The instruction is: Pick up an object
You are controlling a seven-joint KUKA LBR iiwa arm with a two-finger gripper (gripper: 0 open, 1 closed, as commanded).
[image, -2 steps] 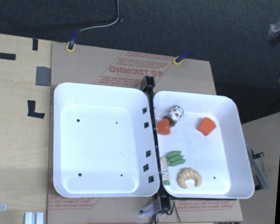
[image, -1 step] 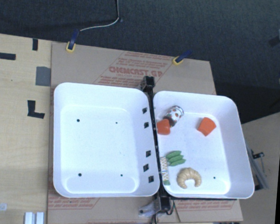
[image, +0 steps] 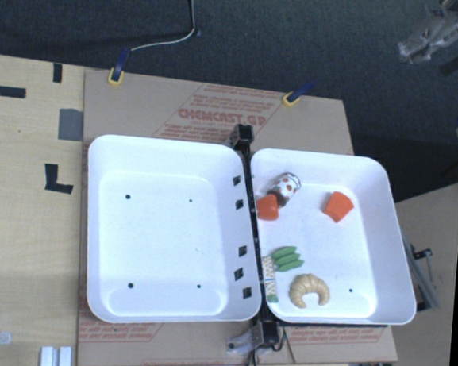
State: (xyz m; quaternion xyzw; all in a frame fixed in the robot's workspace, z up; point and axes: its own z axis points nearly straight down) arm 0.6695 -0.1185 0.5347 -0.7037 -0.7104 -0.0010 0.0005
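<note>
The right bin (image: pixel 372 183) holds several small items. An orange block (image: pixel 338 206) lies toward its far right, and a smaller orange piece (image: pixel 267 208) sits by the divider next to a small patterned round item (image: pixel 286 185). Green pea pods (image: pixel 286 258) and a tan croissant (image: pixel 310 290) lie nearer the front. My gripper (image: pixel 435 33) hangs far off at the top right, over the dark floor and well away from both bins, blurred and small.
The left bin (image: pixel 157 228) stands beside the right one on a cardboard sheet (image: pixel 219 114). Yellow and blue clamps (image: pixel 117 73) hold the sheet's far edge. A white cable (image: pixel 179 22) crosses the dark floor behind.
</note>
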